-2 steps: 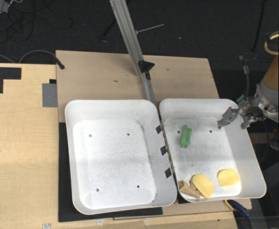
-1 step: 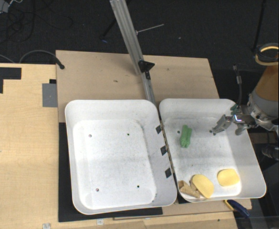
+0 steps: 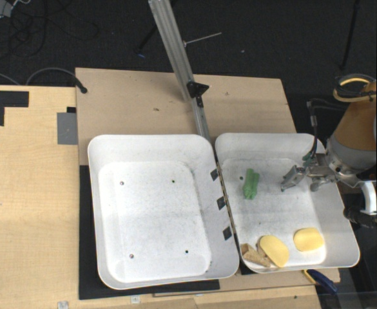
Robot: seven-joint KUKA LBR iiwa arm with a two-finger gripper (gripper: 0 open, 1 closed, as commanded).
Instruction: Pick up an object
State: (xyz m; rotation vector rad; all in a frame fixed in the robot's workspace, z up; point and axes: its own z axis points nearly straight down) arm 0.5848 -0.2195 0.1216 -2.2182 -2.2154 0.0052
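Gripper (image 3: 298, 176): hung over the right bin's middle, fingers spread and holding nothing, as far as I could make out.
Arm (image 3: 356, 131): reached in from the right, its orange band above the bin's far-right rim.
Green piece (image 3: 251, 184): lay flat just left of the gripper, apart from it, nearer the divider.
Yellow pieces: one (image 3: 309, 239) sat near the front right corner, another (image 3: 274, 250) just left of it at the front rim.
Tan scraps (image 3: 256, 257): touched the left yellow piece at the front edge.
Step, as I judged it: nothing was grasped yet, so I was choosing a target and lining up.
How I would do it well: take the green piece, since it lay alone on open floor; centre the fingers across its narrow width, then descend straight.
Risk: the front cluster sat crowded against the rim, likely to slip.
Right bin (image 3: 265, 143): held all the pieces.
Left bin (image 3: 111, 147): showed bare white floor with small dark dots.
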